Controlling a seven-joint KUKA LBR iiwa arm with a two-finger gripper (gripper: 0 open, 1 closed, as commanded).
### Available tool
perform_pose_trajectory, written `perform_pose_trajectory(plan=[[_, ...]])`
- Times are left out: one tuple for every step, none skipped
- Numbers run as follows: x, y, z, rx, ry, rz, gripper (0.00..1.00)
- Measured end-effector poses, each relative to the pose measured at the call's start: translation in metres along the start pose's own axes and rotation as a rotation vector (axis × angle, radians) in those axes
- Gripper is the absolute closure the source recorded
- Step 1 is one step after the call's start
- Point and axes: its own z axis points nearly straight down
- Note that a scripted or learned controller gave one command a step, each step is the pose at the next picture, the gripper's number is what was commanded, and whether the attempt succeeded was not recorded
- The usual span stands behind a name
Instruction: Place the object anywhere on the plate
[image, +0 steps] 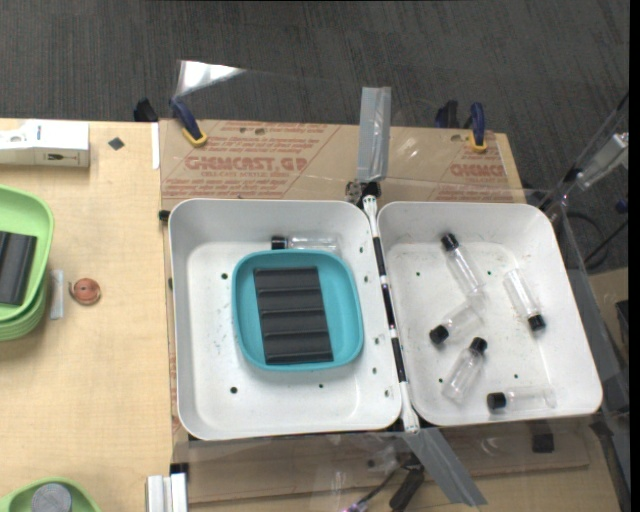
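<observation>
A teal square plate (345, 330) lies in the left white bin (200, 400) and carries a black ridged block (292, 313) on its middle. Just behind the plate, a clear vial with a black cap (303, 242) lies on the left bin's floor, near the back wall. Several more clear, black-capped vials are scattered in the right white bin (570, 330), among them one (458, 262) at the back, one (522, 300) toward the right and one (466, 365) near the front.
A green tray (30, 215) holding a dark item sits at the left edge of the wooden bench. A white box (45, 143) and a small brown disc (86, 291) lie nearby. Cardboard (260, 155) with clamps stands behind the bins.
</observation>
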Motion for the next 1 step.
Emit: perform_pose_trajectory(plan=[[-0.0196,0.0439,-0.0454,0.001,0.001,0.056,0.00]])
